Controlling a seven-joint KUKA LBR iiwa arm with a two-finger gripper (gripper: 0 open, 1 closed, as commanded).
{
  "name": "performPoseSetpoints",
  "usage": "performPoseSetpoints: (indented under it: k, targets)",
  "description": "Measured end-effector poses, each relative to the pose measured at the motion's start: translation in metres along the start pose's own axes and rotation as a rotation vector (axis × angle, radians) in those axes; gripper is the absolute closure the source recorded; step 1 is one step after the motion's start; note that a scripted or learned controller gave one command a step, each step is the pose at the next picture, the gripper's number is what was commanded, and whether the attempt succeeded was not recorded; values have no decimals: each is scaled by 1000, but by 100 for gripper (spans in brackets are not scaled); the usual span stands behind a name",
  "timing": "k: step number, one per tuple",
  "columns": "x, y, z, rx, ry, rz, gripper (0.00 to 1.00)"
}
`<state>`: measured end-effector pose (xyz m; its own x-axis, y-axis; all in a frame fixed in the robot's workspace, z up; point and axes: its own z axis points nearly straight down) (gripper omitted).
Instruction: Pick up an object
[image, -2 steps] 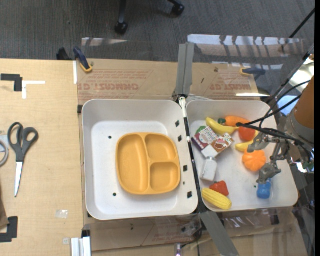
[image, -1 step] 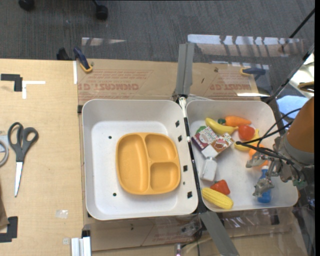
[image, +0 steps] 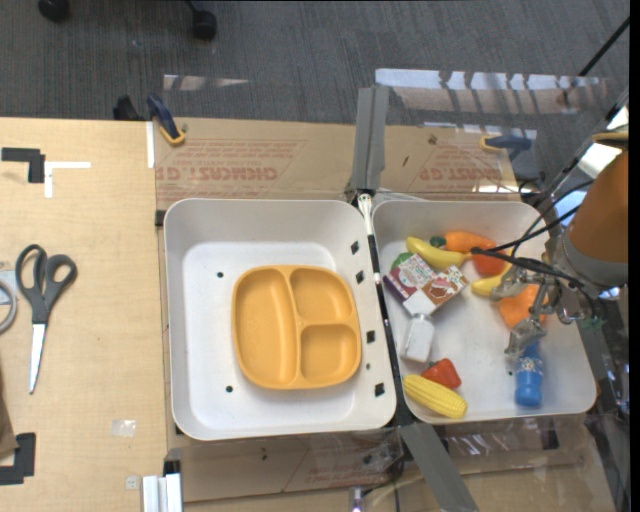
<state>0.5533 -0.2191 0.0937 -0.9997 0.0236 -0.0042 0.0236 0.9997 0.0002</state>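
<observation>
Toys all in the right bin, well apart from the left bin. Yellow corn at the near edge, with a red pepper touching it. White block just above those. Snack packet in the middle. Banana and carrot near the far wall. Blue bottle on the right side.

Gripper low over the right bin, just above the blue bottle and beside an orange toy. Open or shut: cannot tell. Nothing seen held.

Yellow plate with three parts in the left bin. Scissors far left on the wooden bench.
</observation>
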Motion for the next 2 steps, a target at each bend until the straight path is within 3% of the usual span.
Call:
performPoseSetpoints:
  k: [1, 2]
  targets:
    - [-2, 1, -11, 2, -5, -4, 100]
    - [-2, 1, -11, 2, -5, -4, 0]
